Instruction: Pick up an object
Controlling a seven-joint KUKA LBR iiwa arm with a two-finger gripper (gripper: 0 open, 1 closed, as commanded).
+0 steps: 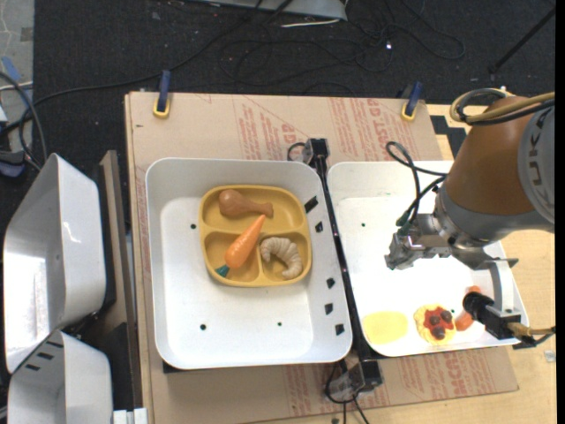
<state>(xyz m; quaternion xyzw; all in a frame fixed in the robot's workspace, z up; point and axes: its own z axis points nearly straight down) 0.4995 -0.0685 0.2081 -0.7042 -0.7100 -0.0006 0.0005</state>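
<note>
The counter (265, 117) carries two white bins. The left bin (177, 325) holds a yellow divided plate (212, 259) with drumstick (244, 204), carrot (246, 241) and shrimp (284, 253). In the right bin (371, 193), the claw (402, 253) hovers at 11 o'clock from a yellow disc (386, 327) and a red toy (434, 321); its grip cannot be told.

Two yellow clamps (161, 104) grip the cardboard-covered bench (265, 122).
</note>
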